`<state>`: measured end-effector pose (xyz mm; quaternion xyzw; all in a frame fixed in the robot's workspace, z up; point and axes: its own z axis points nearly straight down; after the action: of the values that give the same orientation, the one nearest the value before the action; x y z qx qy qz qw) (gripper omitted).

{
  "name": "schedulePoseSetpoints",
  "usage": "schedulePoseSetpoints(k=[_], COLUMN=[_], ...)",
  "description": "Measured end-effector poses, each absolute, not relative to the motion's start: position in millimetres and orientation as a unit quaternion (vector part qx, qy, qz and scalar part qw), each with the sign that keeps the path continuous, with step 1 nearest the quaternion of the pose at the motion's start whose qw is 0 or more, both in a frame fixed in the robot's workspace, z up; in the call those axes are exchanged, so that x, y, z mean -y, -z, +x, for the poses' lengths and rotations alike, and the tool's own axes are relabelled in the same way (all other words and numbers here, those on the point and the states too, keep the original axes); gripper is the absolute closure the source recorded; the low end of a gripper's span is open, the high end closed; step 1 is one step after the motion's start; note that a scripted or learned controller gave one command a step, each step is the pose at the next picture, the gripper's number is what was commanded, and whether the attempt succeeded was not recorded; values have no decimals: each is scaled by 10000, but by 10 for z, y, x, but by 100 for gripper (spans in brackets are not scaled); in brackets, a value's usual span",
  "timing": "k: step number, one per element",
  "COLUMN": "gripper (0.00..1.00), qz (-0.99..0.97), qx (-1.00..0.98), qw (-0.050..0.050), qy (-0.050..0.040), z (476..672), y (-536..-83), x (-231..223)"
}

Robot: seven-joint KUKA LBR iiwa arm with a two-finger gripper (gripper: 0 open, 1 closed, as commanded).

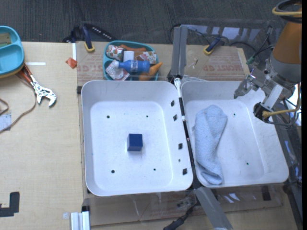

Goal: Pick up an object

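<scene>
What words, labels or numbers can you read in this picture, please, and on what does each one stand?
No text reads clearly.
Brown cardboard sheet: red printed lettering, partly covered, too blurred to read.
Packets in the small teal plastic tub: labels too small to read.
Small blue cube and pale grey cloth towel: no text to see.

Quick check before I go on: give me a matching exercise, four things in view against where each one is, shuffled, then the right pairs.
Things:
1. blue block
2. towel
3. wrench
4. gripper

Places:
A. on the bench, left of the bins
B. by the far rim of the right bin
C. in the left bin
D. in the right bin

Pairs: 1-C, 2-D, 3-A, 4-B
</scene>
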<state>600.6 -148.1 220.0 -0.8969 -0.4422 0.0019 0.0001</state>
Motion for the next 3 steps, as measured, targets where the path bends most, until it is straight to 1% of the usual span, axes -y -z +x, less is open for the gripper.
schedulePoseSetpoints(k=[1,2,3], gripper=[0,0,0], qz=[-9343,-9679,-9855], qx=[3564,2514,1698], qw=[14,3,9], qy=[-25,-18,-22], z=[5606,5304,5444], y=[-2018,-2345,-2168], x=[1761,2102,1377])
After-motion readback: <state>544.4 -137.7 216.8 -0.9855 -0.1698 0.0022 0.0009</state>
